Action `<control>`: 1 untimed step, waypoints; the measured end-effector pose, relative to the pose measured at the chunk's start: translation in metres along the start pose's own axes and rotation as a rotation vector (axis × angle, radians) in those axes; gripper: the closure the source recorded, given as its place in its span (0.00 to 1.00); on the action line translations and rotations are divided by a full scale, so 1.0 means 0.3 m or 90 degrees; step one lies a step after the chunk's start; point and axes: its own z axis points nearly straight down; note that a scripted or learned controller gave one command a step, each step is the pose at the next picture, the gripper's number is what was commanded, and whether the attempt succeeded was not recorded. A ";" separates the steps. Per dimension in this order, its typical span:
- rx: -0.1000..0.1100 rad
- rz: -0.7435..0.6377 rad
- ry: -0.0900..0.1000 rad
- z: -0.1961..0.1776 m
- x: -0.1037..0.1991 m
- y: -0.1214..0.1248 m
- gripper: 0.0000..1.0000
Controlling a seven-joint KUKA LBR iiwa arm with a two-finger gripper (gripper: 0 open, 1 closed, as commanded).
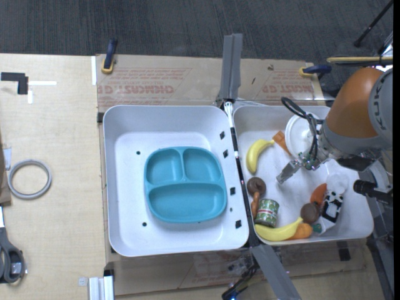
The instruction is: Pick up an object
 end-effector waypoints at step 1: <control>0.000 0.065 -0.001 0.000 0.028 0.198 0.00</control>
